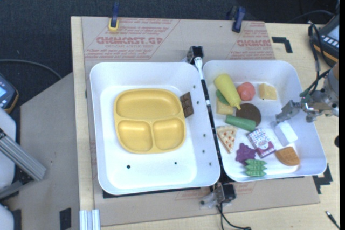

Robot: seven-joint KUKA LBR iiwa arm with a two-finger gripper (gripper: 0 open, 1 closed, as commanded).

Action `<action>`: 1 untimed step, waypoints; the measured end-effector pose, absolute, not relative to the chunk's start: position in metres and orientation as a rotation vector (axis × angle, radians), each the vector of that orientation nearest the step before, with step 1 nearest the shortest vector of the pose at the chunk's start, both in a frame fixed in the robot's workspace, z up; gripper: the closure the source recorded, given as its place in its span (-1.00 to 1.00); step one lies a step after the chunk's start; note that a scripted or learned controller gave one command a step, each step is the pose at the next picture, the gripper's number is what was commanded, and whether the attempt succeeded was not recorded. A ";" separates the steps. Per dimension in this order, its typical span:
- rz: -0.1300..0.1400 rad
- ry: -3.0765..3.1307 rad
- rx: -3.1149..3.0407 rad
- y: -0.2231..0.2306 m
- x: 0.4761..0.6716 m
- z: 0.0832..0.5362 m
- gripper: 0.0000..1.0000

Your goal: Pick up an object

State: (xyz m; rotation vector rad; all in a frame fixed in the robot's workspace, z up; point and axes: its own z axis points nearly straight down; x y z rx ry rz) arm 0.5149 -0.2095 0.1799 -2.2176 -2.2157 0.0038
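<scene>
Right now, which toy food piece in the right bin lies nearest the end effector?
The small white rectangular block, just below the end effector; the other pieces sit farther left or lower.

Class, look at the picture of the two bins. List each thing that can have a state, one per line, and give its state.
Yellow divided tray: flat in left bin, all three compartments bare.
Brown chocolate piece: resting against the tray's right rim.
Yellow mustard bottle: lying on its side.
Pizza slice: lying flat.
Purple grapes: lying loose.
Claw: low over right bin's right side, nothing seen held.
</scene>
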 end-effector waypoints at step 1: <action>0.004 -2.215 -2.215 -0.202 0.512 0.118 -1.00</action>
